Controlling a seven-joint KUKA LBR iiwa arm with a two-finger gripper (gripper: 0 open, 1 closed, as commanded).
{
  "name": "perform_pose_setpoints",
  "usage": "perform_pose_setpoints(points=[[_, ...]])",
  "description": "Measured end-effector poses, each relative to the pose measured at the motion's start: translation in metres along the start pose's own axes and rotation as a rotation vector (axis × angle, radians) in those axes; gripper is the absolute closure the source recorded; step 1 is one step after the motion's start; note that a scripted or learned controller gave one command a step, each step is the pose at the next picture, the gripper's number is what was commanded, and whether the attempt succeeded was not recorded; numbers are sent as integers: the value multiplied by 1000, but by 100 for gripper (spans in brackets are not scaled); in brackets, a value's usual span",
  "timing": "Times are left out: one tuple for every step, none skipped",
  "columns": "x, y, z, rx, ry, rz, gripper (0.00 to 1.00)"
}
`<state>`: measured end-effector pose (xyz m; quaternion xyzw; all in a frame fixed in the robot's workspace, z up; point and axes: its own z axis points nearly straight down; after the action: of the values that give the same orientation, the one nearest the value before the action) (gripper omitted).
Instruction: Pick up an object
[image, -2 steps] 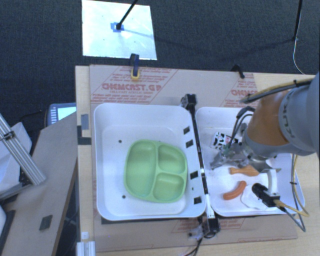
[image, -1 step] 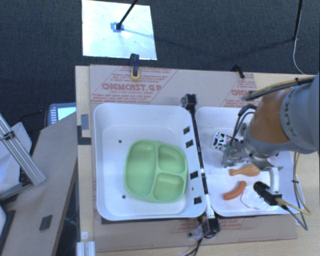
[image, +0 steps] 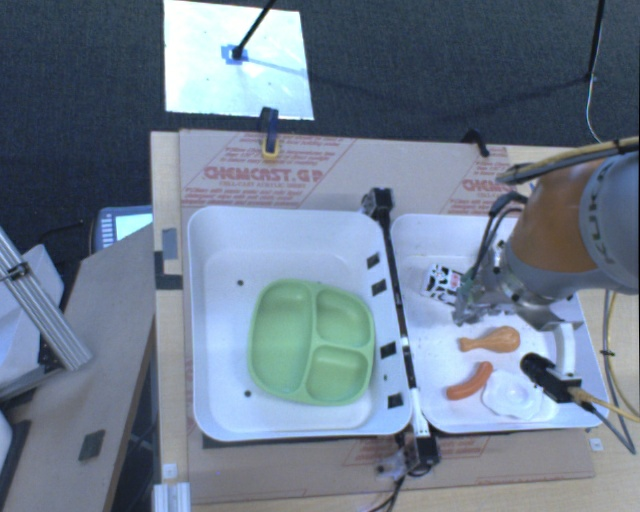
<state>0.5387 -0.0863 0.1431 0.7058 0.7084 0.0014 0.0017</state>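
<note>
Gripper (image: 468, 308) low in right bin (image: 420, 240); grip state unclear. Nearest: white lid (image: 512, 397), orange sausage (image: 468, 381), drumstick (image: 492, 341). Beyond, black-white toy (image: 440, 281) just beside gripper. Risk: crowded pieces, closing could miss or nudge neighbour.

1. The tool (image: 468, 305) is too blurred and dark to tell how its fingers stand.
2. The arm (image: 570, 235) runs off the right edge.
3. The arm covers part of the right bin (image: 420, 235).
4. The black-and-white object (image: 441, 281) is too small to identify.
</note>
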Motion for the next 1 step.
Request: perform_pose_setpoints(points=[[-10,6,-55,-3,-2,1,100]])
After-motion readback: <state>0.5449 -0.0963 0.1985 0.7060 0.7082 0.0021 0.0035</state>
